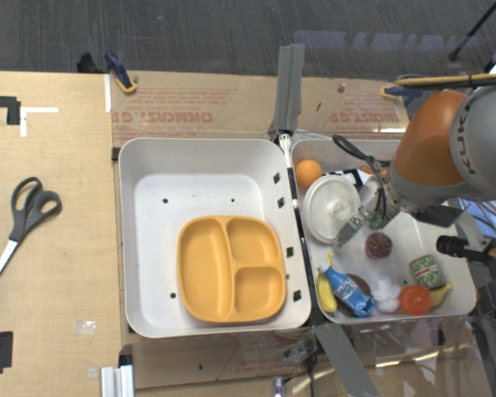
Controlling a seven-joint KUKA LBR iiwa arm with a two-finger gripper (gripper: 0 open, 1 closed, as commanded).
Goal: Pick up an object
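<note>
Jaws (357, 222) low in the right bin (459, 308), state not discernible.
Arm (446, 151) reaches over this bin; objects lie beneath: orange (307, 172), white lid (331, 205), dark ball (379, 244), blue packet (347, 289), tomato (414, 299). Left bin (149, 188) carries a yellow tray (230, 268).

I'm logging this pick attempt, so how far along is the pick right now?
Done: the arm has reached into the right bin, with the gripper low beside the white round object. In hand: nothing visibly lifted; the orange, the dark red ball and the blue packet lie in the bin. Left: grasp and raise one object.
</note>
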